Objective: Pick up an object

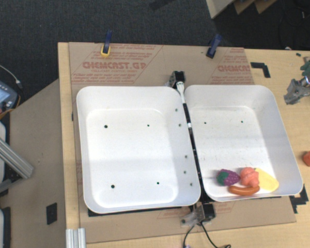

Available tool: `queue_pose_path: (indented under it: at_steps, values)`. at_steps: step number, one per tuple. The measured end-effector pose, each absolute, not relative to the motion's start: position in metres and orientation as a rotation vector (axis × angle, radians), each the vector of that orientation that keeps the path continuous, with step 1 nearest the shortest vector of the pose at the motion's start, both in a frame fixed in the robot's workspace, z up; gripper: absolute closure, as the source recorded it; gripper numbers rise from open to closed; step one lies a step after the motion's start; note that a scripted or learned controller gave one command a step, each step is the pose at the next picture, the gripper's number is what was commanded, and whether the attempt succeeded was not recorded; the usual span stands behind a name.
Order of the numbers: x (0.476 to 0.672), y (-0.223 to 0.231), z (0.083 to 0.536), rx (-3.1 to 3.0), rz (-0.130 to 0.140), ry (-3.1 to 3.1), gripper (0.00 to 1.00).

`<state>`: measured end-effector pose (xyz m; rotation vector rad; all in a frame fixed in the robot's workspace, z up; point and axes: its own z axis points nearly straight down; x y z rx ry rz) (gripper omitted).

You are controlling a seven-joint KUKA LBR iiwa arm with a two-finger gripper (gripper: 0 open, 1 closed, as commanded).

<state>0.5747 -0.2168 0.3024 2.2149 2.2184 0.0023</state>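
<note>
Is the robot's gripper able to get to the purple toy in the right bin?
Probably yes. The purple toy lies uncovered in the right bin, with only an orange toy beside it.

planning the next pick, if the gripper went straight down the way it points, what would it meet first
Probably bare bench, not a bin. The gripper hangs at the view's right edge, seemingly just outside the right bin. Depth is unclear, so it might clip that rim. The toys sit far off.
</note>
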Motion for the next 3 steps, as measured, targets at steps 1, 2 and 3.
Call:
queue_pose_path:
  at_steps: [1,2,3]
  values:
    - [0.587,-0.224,0.308,2.216,0.002,2.219,1.0]
    - [0.594,-0.224,0.324,2.216,0.003,2.218,1.0]
    - [0.594,-0.224,0.334,2.213,0.003,2.216,1.0]
